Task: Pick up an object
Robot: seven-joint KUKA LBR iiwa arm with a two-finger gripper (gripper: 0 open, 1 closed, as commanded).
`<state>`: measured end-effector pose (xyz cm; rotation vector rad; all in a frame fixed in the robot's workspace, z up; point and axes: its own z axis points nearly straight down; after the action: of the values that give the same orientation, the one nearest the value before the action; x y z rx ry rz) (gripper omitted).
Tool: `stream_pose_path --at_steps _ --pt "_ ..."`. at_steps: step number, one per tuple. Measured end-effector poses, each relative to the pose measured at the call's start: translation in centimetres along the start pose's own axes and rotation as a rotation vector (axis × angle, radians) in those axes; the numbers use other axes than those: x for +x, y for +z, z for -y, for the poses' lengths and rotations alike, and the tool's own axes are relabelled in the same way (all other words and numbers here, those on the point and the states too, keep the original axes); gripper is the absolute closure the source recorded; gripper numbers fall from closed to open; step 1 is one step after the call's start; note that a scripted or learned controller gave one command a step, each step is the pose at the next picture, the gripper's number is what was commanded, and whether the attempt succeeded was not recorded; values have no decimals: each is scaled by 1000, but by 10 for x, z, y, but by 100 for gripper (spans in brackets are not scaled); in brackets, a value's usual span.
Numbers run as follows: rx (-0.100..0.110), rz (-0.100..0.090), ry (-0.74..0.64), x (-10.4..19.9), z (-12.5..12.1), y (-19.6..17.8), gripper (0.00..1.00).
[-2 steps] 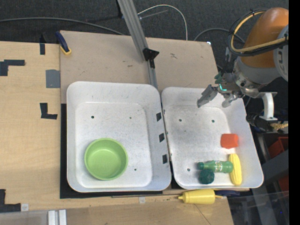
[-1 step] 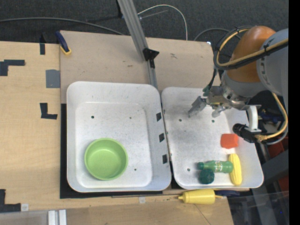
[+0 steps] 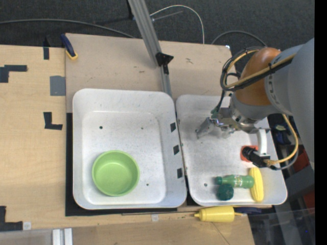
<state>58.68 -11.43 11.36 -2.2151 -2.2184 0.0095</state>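
Note:
My gripper (image 3: 203, 129) hangs over the upper left part of the right bin (image 3: 196, 162), above bare bin floor, with no object under it. Along that bin's front edge lies a green bottle (image 3: 233, 181) on its side, with a dark green cap (image 3: 224, 192) just below it. A yellow object (image 3: 256, 184) rests against the bottle's right end. A small red-orange object (image 3: 248, 153) sits near the right wall, partly behind a black cable. All of these lie well below and to the right of the gripper.
The left bin (image 3: 84, 137) holds a light green bowl (image 3: 115, 173) in its front left corner. A yellow object (image 3: 217, 214) lies on the bench just outside the right bin's front rim. A grey metal pole (image 3: 148, 29) slants down to the divide between the bins.

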Motion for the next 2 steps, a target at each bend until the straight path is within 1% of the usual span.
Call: stream_pose_path --at_steps 1,2 --pt "-7 2 0 0 0 26 0" --pt "-7 1 -1 1 0 15 100"
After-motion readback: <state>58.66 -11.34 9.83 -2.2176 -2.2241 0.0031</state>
